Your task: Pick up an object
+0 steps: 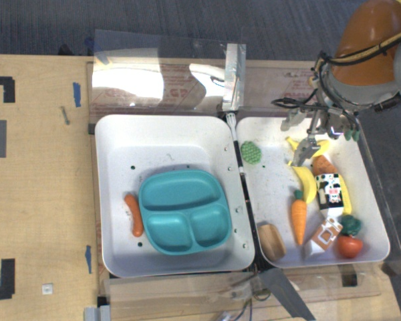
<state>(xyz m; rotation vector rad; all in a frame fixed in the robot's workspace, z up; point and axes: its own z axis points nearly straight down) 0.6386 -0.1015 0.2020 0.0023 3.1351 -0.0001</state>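
Banana (305, 180): lies in the right bin (274, 179), curving from just under the gripper toward the carrot, which its lower end touches.
Gripper (307, 150): hangs low over the back of the right bin, its tips at the banana's upper end; whether the fingers are spread or closed cannot be told, and nothing is seen between them.
Arm (364, 45): grey with an orange band, reaching in over the bin's far right corner.
Carrot (299, 218): points toward the front wall, just left of a small carton (327, 235).
Other right-bin items: a black-and-white box (331, 190) beside the banana, a tomato (350, 246) in the front right corner, a brown bread roll (272, 241) at front left, a green ball (251, 153) near the divider.
Left bin (120, 139): holds a teal divided tray (184, 210) with a sausage (135, 214) just beside its left edge.
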